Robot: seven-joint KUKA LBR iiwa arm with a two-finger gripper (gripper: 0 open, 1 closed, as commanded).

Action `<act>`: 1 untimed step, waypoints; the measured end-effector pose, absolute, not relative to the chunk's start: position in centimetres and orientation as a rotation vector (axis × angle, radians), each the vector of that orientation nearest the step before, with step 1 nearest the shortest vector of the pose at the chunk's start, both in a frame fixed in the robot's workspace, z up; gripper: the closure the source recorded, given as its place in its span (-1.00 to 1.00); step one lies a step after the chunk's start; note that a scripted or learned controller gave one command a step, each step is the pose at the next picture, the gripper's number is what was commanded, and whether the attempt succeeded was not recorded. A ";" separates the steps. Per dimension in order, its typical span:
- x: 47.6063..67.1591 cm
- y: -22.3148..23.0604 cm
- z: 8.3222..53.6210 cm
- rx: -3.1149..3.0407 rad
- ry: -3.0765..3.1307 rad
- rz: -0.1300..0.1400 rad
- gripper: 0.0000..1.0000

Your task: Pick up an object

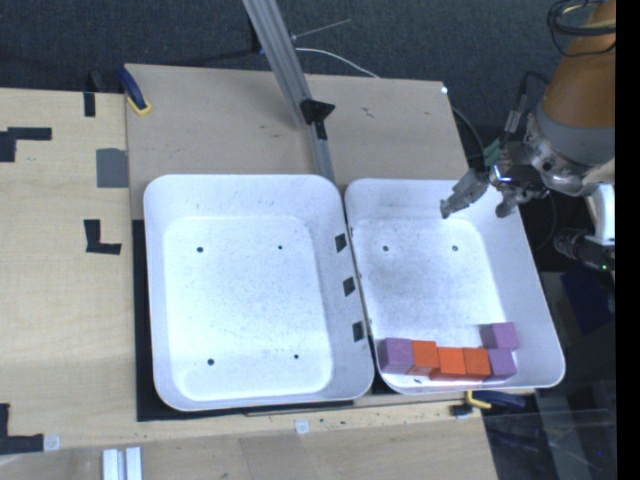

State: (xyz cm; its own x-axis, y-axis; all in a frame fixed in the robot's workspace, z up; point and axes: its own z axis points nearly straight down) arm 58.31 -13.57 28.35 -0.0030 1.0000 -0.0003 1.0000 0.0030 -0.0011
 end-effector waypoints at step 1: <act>62.0 -5.1 23.4 -2.207 -2.227 0.003 -1.00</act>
State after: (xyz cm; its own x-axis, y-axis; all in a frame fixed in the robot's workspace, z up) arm 61.97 -5.07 23.38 -0.0090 1.0000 0.0029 0.9999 0.0091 -0.0052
